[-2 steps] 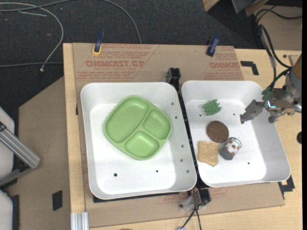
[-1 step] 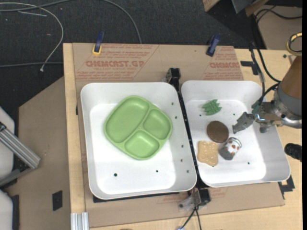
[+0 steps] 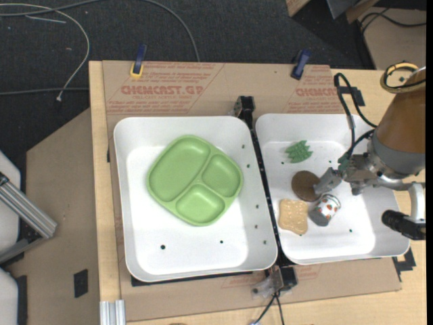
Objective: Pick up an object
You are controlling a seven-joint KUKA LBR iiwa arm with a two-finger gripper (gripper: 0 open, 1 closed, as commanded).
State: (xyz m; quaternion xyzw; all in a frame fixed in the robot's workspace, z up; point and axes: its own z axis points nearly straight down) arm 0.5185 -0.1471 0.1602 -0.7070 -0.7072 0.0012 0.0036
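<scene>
Two white bins sit side by side on the counter [image 3: 74,181], which is covered with brown cardboard [image 3: 203,80] printed in red with "CHEMCAST GP". Two blue clamps hold the cardboard's far edge. One green divided plate [image 3: 195,179] with three sections lies in the left bin [image 3: 135,249]. Four small things lie in the right bin [image 3: 358,239]: a green leafy toy [image 3: 298,151], a brown round piece [image 3: 306,185], a tan cracker-like piece [image 3: 293,217], and a small grey and red can-like thing [image 3: 324,210]. The end effector [image 3: 333,181] hangs just above that little can, beside the brown piece. I cannot tell how wide it is or if it has hold of anything.
</scene>
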